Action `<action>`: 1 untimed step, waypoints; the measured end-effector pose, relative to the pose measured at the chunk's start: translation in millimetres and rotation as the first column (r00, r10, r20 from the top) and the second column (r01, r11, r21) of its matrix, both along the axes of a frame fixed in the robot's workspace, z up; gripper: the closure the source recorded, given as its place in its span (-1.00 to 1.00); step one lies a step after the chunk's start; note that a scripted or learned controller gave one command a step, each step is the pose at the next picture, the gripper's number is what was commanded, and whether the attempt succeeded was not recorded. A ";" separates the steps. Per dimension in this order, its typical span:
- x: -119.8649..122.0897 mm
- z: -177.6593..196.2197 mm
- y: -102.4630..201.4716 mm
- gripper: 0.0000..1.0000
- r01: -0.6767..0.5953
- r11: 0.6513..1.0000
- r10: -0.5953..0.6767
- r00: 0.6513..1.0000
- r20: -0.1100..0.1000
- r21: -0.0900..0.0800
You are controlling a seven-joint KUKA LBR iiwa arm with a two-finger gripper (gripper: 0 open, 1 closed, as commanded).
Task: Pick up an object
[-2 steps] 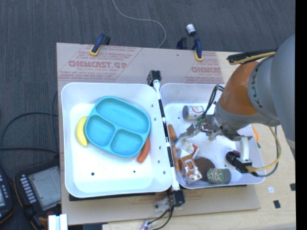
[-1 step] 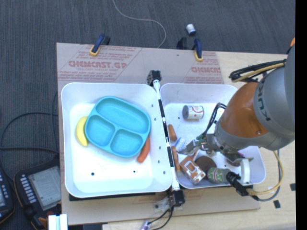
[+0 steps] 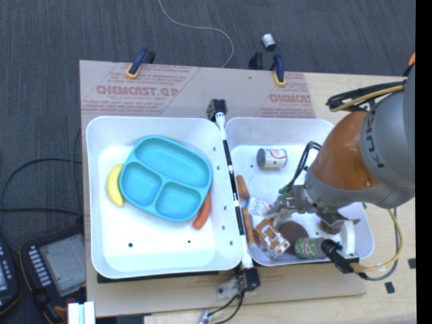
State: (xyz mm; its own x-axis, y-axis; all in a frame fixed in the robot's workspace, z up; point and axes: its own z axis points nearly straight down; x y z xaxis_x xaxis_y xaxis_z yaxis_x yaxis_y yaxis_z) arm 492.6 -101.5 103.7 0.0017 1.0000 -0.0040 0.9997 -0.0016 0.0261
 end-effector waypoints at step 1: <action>36.4 56.3 1.4 1.00 -0.002 1.000 0.002 1.000 -0.026 0.003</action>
State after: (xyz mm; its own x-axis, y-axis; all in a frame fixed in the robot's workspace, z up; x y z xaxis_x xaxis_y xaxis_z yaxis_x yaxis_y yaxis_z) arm 529.0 -100.1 160.0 -0.0004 1.0000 -0.0014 1.0000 0.0004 0.0004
